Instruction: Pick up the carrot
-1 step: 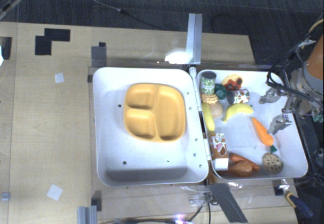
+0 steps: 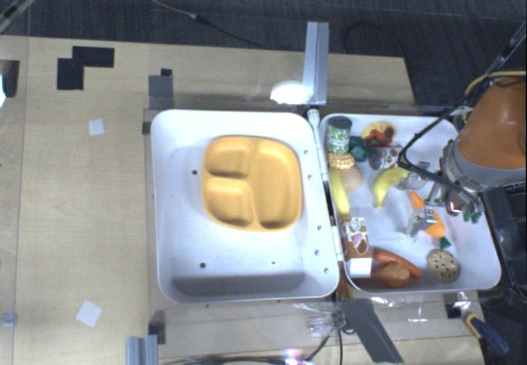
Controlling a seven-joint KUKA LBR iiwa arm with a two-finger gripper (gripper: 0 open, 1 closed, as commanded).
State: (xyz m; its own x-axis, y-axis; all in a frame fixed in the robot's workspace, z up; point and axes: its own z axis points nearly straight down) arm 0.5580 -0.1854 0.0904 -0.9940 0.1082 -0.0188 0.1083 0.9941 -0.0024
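One small orange carrot [image 2: 434, 227] lies in the right bin [image 2: 486, 273], seemingly right under your gripper [image 2: 424, 219]; jaw state I cannot tell. Descend straight, centre across its width, then close.

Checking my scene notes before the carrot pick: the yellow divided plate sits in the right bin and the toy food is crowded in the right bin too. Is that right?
Not quite. The camera view shows the yellow divided plate in the left bin, not the right one. The toy food, such as the banana and the cookie, is indeed crowded in the right bin.
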